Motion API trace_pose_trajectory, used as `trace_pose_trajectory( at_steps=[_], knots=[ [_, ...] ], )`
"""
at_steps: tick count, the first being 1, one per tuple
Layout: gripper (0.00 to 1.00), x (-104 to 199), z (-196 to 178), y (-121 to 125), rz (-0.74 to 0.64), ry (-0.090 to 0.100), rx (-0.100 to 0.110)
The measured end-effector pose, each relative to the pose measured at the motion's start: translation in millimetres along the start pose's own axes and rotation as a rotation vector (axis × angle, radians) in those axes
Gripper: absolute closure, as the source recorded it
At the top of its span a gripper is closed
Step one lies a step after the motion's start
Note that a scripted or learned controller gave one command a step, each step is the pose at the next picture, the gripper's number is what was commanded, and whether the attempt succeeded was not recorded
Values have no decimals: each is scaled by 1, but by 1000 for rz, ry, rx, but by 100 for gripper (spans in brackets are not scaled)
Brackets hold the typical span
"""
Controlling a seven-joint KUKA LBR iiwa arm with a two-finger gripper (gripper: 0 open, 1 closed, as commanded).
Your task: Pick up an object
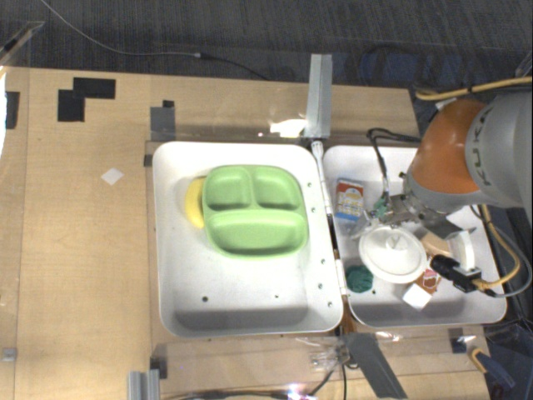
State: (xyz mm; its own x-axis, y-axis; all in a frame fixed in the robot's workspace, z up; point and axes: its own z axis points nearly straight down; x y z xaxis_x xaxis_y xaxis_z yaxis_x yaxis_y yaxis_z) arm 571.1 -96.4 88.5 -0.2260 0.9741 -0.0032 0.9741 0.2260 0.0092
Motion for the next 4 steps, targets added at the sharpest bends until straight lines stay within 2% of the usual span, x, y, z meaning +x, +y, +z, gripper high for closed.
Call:
trace_pose_trajectory(
  at_steps=[1, 2, 3, 4],
  knots=[
    [0, -35, 2, 94, 74, 0, 4],
    [0, -20, 1, 24, 144, 0, 2],
    [0, -15, 4, 96, 161, 0, 13],
    [0, 12, -99, 99, 144, 0, 1]
  ],
)
